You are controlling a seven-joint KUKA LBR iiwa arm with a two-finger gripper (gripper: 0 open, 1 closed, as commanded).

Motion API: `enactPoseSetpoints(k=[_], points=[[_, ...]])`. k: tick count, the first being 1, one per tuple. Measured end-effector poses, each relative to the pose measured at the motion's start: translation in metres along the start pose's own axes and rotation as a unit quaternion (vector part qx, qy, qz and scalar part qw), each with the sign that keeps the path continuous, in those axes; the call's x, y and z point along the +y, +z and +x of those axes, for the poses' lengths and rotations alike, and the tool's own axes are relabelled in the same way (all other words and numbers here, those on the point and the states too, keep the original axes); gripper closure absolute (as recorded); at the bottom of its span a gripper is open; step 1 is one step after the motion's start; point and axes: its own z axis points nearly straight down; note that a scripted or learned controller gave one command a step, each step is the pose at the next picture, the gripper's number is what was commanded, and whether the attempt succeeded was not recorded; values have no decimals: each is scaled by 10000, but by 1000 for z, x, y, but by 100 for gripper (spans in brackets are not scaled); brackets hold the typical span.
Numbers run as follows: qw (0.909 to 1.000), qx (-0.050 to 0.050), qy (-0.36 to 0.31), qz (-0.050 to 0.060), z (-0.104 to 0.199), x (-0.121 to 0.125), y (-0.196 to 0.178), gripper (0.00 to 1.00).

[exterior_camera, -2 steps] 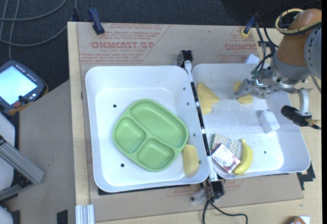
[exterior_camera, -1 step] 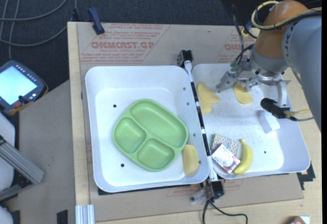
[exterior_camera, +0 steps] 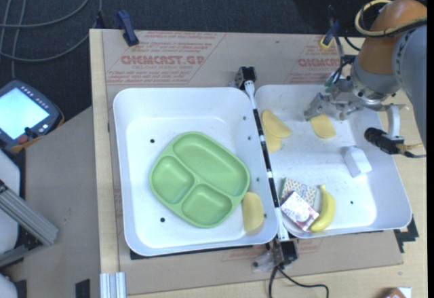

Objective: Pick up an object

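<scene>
Nearest you, a banana [exterior_camera: 326, 209] and a snack packet [exterior_camera: 299, 207] crowd the right bin's [exterior_camera: 380, 212] front corner. Farther back, a yellow piece [exterior_camera: 323, 127] lies just beneath the gripper [exterior_camera: 330, 108]; whether its jaws are parted or grasp anything, you cannot tell.
</scene>
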Motion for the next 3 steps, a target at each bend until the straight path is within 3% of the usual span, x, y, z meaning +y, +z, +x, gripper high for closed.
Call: enactPoseSetpoints(k=[1, 2, 3], points=[[10000, -8, -5, -16, 0, 1, -11, 100], [10000, 11, -2, 12, 25, -55, -75, 100], [10000, 14, -1, 18, 25, -55, -74, 0]])
